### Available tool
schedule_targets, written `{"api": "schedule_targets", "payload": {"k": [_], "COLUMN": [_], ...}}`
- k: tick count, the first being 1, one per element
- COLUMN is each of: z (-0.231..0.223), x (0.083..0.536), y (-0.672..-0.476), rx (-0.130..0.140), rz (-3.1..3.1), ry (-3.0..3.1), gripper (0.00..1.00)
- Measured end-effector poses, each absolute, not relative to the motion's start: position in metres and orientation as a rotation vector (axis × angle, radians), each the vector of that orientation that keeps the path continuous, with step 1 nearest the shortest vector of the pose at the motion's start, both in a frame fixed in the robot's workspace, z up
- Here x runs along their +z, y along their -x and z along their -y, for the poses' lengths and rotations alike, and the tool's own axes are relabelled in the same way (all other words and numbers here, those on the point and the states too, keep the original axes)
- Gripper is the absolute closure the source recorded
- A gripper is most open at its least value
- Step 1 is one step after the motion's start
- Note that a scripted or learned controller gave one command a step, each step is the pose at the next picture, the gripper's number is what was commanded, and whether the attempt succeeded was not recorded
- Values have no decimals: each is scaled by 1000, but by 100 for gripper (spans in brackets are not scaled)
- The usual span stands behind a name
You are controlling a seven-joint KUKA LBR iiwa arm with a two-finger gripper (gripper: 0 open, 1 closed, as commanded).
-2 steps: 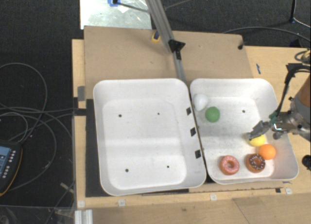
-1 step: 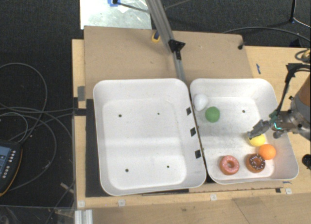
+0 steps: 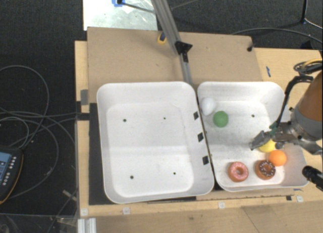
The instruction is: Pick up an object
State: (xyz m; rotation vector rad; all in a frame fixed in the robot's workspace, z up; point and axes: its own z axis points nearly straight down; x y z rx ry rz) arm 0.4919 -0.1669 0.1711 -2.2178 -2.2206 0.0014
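Observation:
The right bin (image 3: 272,91) holds a white ball (image 3: 208,105), a green ball (image 3: 220,119), a pink-iced donut (image 3: 238,171), a chocolate donut (image 3: 265,169), an orange ball (image 3: 278,157) and a yellow object (image 3: 268,147). My gripper (image 3: 263,139) reaches in from the right and sits low over the bin's right side. It is directly above and against the yellow object, which it partly hides. The orange ball lies just below-right of it. I see nothing lifted off the bin floor.
The left bin (image 3: 108,126) lies beside the right one, with black clips (image 3: 200,137) along the shared wall. A grey pole (image 3: 169,22) slants across the back of the bench. Cables (image 3: 25,126) and a pendant (image 3: 7,169) lie on the floor at left.

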Motion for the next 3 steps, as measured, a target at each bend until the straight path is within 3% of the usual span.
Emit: {"api": "schedule_targets", "payload": {"k": [1, 2, 3], "z": [158, 157, 158], "x": [116, 89, 101], "y": [-497, -497, -499], "rx": [2, 0, -3], "rz": [2220, 2221, 2224], "ry": [2216, 2219, 2222], "gripper": [0, 0, 100]}}
